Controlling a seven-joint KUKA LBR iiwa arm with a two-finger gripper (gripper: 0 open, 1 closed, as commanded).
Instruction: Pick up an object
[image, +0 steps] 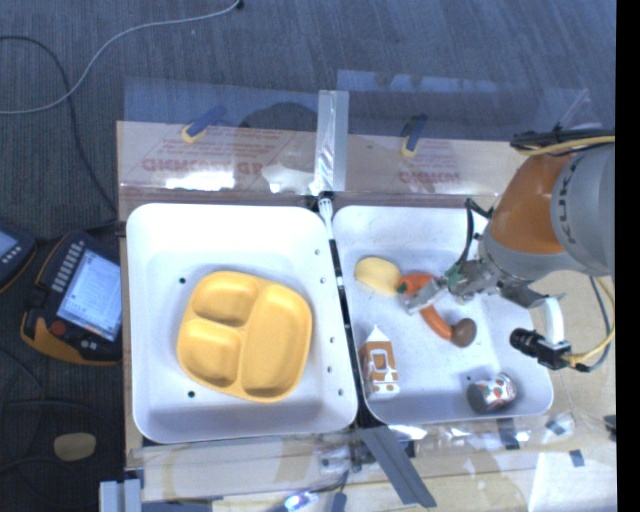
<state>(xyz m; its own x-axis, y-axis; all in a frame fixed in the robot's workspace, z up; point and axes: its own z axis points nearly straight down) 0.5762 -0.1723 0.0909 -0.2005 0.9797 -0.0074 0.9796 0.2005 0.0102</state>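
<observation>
Yellow tray in left bin, toys in right bin

A single fixed camera looks down at a slant from above the bench, taking in both white bins: the left bin at centre left, the right bin at centre right. The arm enters at right. The height seems moderate, since grey floor shows along the top.
</observation>
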